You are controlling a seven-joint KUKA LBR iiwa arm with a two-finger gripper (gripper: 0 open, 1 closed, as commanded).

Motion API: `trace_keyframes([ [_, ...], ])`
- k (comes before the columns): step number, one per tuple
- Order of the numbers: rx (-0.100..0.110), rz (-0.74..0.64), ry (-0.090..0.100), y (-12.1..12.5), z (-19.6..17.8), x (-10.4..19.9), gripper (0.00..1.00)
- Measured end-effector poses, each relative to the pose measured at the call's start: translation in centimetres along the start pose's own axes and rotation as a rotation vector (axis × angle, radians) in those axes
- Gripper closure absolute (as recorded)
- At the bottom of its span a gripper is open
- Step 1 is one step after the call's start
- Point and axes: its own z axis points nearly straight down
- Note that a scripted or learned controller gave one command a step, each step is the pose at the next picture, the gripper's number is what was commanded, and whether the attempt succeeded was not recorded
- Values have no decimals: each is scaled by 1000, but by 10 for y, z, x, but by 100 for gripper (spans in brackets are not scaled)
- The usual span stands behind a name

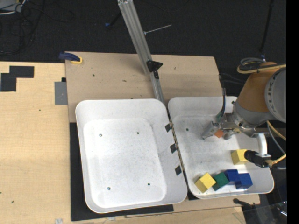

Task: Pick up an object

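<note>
Two white bins: the left bin and the right bin. The right one holds two yellow blocks, one blue block, one green block. The gripper pinches a small orange object.

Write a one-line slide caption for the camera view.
Gripper over right bin, blocks near its front edge.

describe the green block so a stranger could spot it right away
Look in the right-hand white bin, at its near edge. A cluster of blocks sits there; the green block is wedged between a yellow block and blue blocks, the only green thing there.
</note>
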Motion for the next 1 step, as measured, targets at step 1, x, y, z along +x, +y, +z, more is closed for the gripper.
trace_keyframes([
  [1, 0, 4, 1, 0, -10, -1, 100],
])
